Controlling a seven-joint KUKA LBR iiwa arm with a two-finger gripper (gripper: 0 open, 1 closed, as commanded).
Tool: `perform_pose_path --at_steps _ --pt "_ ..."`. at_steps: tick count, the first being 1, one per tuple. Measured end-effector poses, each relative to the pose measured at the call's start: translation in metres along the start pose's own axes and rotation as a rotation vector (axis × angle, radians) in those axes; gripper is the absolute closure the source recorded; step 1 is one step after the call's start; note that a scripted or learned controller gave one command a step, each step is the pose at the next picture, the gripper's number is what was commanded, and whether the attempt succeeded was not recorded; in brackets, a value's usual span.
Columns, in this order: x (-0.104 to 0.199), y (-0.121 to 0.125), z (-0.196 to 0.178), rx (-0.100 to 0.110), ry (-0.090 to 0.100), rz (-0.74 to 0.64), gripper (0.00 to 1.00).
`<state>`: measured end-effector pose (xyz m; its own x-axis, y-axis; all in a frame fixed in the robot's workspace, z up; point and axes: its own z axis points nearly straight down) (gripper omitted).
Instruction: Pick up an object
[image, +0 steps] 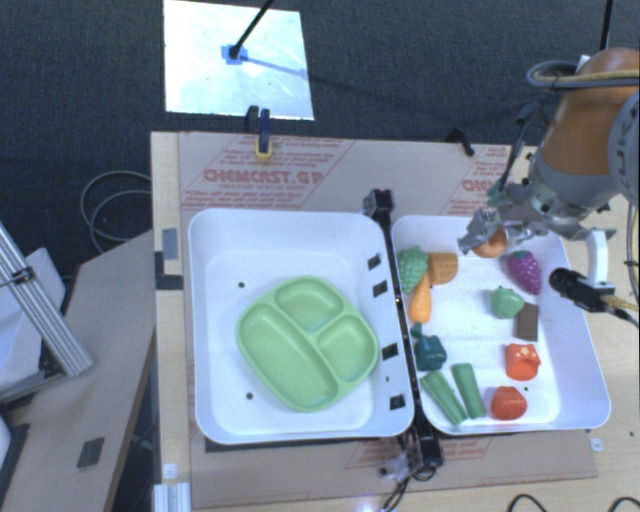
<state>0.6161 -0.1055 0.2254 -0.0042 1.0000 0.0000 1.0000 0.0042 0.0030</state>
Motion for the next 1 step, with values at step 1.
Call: perform_pose_path --at_steps 1 --pt "0.0604 0.0079 0.0074 0.001 0.001 -0.005 1.0"
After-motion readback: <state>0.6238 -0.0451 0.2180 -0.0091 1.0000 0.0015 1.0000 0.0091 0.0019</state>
